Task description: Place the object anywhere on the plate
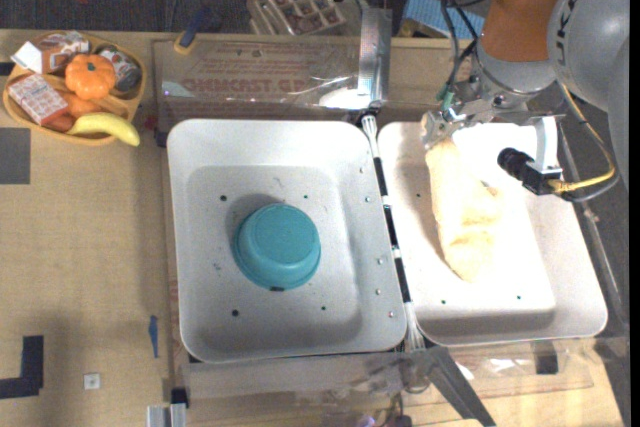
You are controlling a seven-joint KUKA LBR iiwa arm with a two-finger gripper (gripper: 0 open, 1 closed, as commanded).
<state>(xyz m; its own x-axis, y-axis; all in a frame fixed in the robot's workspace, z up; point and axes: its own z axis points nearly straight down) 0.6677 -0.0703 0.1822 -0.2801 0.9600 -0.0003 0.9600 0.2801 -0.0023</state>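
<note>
Surroundings: toy-food basket [72, 87] at 10 o'clock; teal plate [278, 246] in left bin [200, 155].
Gripper [446, 120]: over right bin [570, 305], above pale cloth-like object [465, 205]; grip unreadable.

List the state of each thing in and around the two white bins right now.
Teal round plastic plate: lying flat in the left white bin, nothing on it.
Pale yellow cloth-like object: hanging or lying over the right white bin, under the gripper; grasp unclear.
Yellow toy banana: resting in the basket at the bench's far left.
</note>
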